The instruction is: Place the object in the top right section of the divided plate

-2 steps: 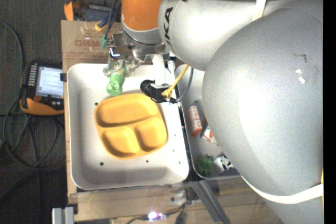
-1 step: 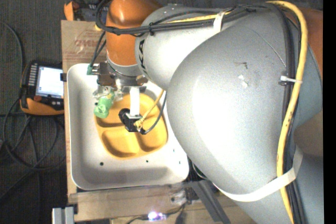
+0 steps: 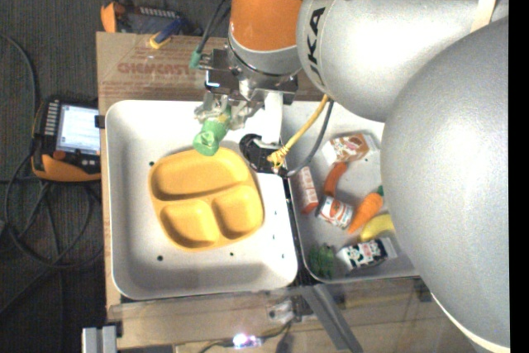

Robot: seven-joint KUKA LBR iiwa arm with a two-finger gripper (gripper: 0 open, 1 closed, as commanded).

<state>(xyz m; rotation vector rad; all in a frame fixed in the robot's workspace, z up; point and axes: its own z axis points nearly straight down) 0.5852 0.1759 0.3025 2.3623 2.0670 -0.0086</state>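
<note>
"Between the tips of the gripper [image 3: 216, 121], what is that?" asks Mia.

"A small green thing [image 3: 208, 140]; the jaws are closed on its top end; the rest of it hangs down below them," says Ben.

"Where does it hang?"

"Right at the upper rim of the yellow plate [image 3: 207, 198], by the long part; I cannot tell if it touches the rim; the plate has one long part up top and two small parts side by side below."

"What is the plate in?"

"It lies in the left bin [image 3: 124, 202]; white floor shows all round it."

"What is above the gripper?"

"The orange band [image 3: 264, 4]; then the big grey arm [image 3: 388, 54], which comes in from the right and covers part of the right bin [image 3: 368, 174]."

"What lies in that bin?"

"Lots of things; a red and white packet [image 3: 351, 146] near the top; an orange stick [image 3: 335, 176] below it; a small red tube [image 3: 307, 190] by the left wall; a can [image 3: 335, 212] in the middle; a carrot [image 3: 366, 209] just beside the can; a yellow thing [image 3: 378, 226] right under the carrot; a black and white carton [image 3: 364, 252] near the bottom; a dark green lump [image 3: 322, 260] beside the carton."

"And outside the bins?"

"Brown cardboard [image 3: 149, 70] behind the left bin; a pad with a screen [image 3: 70, 136] on the dark floor to the left."
</note>
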